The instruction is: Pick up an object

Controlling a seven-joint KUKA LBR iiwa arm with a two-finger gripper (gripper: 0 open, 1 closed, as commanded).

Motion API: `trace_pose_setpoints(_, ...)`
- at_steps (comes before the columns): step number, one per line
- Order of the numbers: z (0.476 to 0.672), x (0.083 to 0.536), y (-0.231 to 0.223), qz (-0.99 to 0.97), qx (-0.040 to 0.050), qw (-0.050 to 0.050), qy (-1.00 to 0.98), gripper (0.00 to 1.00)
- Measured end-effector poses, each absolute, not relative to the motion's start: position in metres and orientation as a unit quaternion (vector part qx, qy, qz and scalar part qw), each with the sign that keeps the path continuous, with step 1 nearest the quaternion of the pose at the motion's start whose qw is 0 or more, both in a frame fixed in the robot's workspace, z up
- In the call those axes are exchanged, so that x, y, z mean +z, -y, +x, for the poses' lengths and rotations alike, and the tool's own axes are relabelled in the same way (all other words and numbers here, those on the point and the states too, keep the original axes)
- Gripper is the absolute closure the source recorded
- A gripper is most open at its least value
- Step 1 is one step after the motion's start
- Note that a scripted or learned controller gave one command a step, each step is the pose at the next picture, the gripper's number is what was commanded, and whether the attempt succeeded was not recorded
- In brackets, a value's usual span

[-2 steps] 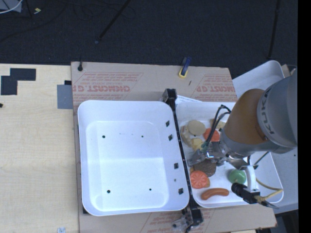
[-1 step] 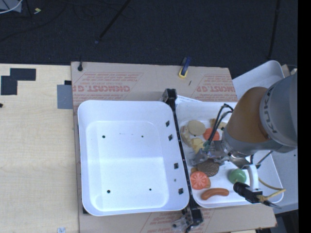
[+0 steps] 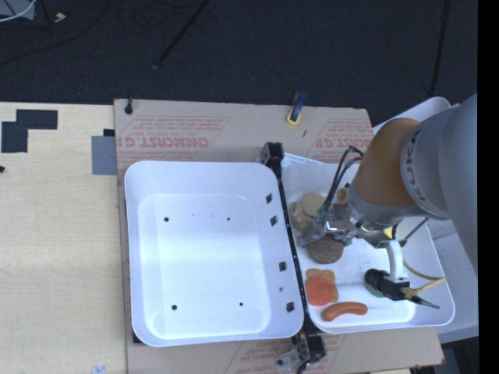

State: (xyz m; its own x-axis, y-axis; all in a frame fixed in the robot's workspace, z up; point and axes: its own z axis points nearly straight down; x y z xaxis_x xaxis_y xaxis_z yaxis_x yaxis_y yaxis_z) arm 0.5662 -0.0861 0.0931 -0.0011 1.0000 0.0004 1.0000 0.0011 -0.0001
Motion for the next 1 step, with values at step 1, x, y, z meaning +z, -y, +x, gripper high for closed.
trace_pose_setpoints(1,0.6373,0.1946,0.0131,-0.704,-0.0056,-0.004,0.710,1.00)
